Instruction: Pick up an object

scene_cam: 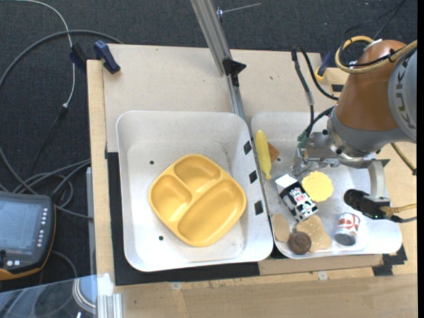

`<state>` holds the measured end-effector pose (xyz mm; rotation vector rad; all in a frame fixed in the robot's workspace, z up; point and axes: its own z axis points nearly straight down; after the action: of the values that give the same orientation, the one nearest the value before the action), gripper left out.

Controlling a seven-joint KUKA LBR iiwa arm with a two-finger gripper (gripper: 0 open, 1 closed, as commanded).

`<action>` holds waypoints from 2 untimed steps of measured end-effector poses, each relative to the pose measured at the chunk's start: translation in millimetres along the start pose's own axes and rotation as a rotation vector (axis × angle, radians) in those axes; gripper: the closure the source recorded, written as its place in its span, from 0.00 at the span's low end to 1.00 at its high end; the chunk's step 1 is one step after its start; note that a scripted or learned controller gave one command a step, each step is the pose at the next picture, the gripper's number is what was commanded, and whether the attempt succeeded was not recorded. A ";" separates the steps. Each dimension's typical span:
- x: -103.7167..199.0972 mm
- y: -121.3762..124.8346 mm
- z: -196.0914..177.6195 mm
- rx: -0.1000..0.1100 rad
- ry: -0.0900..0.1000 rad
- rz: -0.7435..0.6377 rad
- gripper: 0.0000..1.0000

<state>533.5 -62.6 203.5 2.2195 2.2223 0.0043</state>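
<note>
My gripper (307, 163) hangs low over the back of the right bin (391, 247), under the grey and orange wrist. Just in front of it lies a flat yellow round piece (318, 186). A yellow banana (263, 152) lies to the gripper's left along the bin's left wall, with a small orange piece (273, 155) beside it. A black and white box (297, 200) sits in front of the gripper and slightly to its left. Nothing shows between the gripper and these things.
The right bin's front holds a red and white can (346, 228), a tan slice (319, 234) and a dark brown round piece (300, 242). A yellow divided plate (197, 199) lies in the left bin (132, 151). A metal pole (211, 28) slants over the back.
</note>
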 end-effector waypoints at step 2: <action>48.1 70.7 -36.1 -0.003 0.000 -0.004 1.00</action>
<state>604.1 -14.4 239.8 2.2136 2.2248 0.0070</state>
